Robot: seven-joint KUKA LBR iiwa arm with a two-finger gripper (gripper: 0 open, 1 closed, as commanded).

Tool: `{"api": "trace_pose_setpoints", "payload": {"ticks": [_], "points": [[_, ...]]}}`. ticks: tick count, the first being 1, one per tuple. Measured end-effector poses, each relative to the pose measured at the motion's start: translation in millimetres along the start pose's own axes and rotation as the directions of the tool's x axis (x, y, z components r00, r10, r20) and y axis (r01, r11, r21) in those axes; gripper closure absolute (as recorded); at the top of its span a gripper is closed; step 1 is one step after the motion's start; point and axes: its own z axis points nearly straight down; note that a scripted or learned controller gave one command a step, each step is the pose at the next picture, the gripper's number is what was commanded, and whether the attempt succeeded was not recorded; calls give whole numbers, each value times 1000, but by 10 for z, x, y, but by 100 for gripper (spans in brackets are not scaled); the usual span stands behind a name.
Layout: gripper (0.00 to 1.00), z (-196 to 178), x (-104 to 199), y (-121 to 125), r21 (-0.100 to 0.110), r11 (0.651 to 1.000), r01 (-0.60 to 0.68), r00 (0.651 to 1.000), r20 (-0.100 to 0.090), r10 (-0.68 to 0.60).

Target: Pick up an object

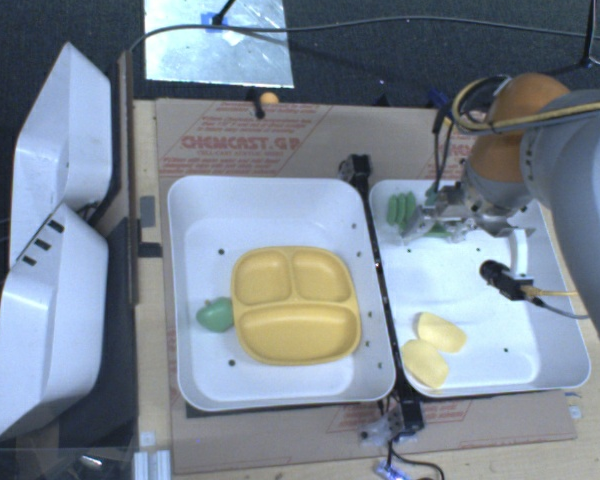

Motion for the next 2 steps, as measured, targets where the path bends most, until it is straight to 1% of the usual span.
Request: {"api": "trace_pose_setpoints", "payload": {"ticks": [1, 2], "points": [[0, -1132, 345, -230, -8, 1000, 1, 1000, -1, -1], [0, -1465, 278, 67, -1, 1000, -1, 1000, 0, 1]]}}
